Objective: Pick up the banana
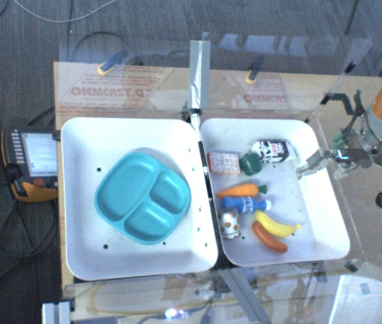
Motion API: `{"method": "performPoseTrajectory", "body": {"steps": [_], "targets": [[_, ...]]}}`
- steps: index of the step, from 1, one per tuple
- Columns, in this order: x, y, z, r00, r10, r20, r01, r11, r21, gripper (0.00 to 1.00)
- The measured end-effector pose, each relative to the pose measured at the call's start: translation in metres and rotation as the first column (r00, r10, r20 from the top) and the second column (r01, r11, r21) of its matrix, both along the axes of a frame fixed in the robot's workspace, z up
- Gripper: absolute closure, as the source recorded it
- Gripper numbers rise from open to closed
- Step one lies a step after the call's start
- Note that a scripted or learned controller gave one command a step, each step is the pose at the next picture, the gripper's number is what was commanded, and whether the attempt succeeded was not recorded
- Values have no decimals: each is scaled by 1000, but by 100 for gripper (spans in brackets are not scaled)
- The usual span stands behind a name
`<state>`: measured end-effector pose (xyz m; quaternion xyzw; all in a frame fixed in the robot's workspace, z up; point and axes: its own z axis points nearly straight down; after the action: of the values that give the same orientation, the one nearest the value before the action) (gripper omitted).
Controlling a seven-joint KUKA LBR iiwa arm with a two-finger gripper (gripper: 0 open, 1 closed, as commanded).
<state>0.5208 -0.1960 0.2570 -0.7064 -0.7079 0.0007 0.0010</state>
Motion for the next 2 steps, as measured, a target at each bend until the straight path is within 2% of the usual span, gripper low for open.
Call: {"method": "performPoseTrajectory", "body": {"steps": [1,2], "targets": [[-24,24,-155,953,303,0,-303,953,3,0],[-32,-11,-167,861,509,12,-509,861,-5,0]]}}
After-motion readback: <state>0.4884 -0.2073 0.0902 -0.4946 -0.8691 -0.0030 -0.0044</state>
